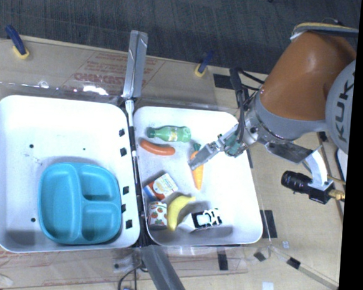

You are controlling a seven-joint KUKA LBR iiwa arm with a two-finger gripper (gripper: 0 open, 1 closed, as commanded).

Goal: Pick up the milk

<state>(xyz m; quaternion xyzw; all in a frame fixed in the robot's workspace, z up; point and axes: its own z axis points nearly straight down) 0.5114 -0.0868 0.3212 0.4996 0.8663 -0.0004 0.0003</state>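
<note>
Blue tray [80, 202], yellow banana [177, 210], black-and-white milk [207, 219], green bottle [168, 133]

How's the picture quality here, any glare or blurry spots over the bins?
Camera view: even, soft lighting; glare streaks along the left bin top rim; the gripper looks slightly soft over the carrot; the black-and-white milk carton reads clearly; faint shadows under the blue tray.

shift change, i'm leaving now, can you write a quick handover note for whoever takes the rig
Gripper: low over the right bin, above the top end of the carrot; nothing visibly between its fingers.
Milk: black-and-white carton at the front of the right bin, beside the banana, apart from the gripper.
Also there: green bottle, sausage, two small cartons. Left bin holds a blue tray.
Done: no grasp yet.
Left: move to the milk, grip, lift.
</note>
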